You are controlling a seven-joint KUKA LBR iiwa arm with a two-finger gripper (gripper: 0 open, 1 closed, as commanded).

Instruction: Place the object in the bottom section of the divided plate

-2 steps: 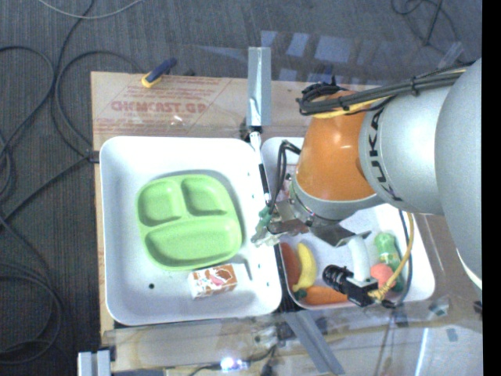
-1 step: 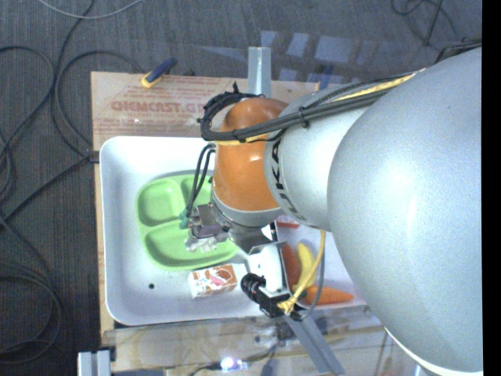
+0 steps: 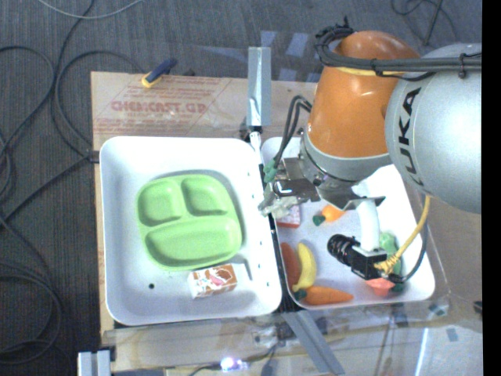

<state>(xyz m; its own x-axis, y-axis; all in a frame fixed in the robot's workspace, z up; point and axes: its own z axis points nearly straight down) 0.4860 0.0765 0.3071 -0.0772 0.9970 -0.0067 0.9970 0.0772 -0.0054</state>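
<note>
One green divided plate [image 3: 190, 219] sits in the left bin [image 3: 117, 210]; the gripper [image 3: 283, 200] hovers over the right bin [image 3: 419, 280], its grasp hidden, the plate's bottom section [image 3: 192, 245] lying leftward

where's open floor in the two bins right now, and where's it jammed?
Left bin: bare strips left of and above the green divided plate; its three sections are bare too. The small carton crowds the plate's near edge. Right bin: jammed with banana, carrot and the arm overhead.
</note>
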